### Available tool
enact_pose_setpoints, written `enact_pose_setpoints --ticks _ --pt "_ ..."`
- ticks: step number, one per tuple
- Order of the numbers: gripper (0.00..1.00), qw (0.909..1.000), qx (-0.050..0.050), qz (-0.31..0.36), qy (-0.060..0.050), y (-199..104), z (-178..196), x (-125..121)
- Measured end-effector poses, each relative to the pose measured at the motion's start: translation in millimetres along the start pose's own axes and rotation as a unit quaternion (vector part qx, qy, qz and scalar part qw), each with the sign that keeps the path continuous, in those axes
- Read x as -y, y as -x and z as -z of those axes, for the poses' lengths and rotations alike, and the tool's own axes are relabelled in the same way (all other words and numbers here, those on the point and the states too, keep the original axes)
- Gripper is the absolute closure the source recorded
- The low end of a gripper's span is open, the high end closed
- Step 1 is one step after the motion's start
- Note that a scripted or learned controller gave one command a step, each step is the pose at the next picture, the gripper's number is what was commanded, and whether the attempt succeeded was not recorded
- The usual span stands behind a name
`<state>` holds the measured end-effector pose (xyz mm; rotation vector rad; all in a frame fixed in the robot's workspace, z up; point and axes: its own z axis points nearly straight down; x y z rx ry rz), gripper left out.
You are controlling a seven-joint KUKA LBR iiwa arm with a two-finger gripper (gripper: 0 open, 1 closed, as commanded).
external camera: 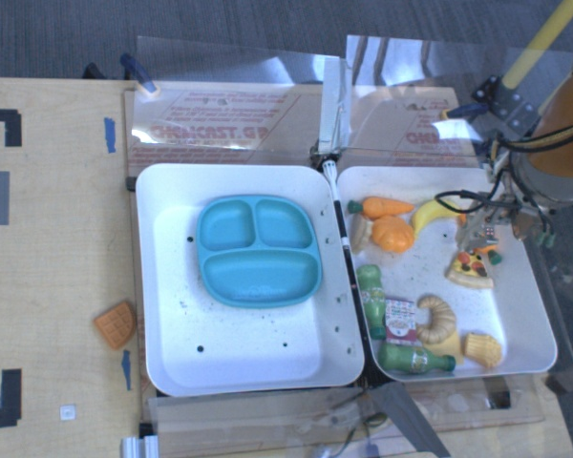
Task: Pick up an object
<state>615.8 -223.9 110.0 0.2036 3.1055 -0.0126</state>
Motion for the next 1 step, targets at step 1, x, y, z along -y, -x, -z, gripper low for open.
enact_pose_setpoints --ticks 1 --pt "0.00 1.0000 -0.001 0.000 0.000 -0.6 -1.2 -0.5"
